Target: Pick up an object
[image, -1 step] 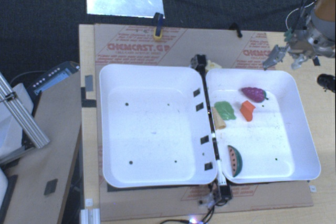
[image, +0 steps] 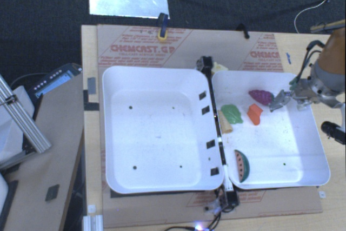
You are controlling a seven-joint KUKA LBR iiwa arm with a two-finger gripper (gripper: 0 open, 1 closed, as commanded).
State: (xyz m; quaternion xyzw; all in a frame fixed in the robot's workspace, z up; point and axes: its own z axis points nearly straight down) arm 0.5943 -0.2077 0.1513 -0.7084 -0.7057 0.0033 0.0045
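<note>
While the gripper (image: 282, 100) hovers over the right bin (image: 303, 173), it's near the purple piece (image: 261, 96) (orange one (image: 254, 113) beside). Can't tell its state.

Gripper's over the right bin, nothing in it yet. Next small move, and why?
Probably slide the gripper a little toward the purple piece and lower onto it. That piece lies nearest the fingertips, apart from the orange piece and the green piece, so it looks the easiest grab. The watermelon slice sits farther away, by the right bin near wall.
</note>
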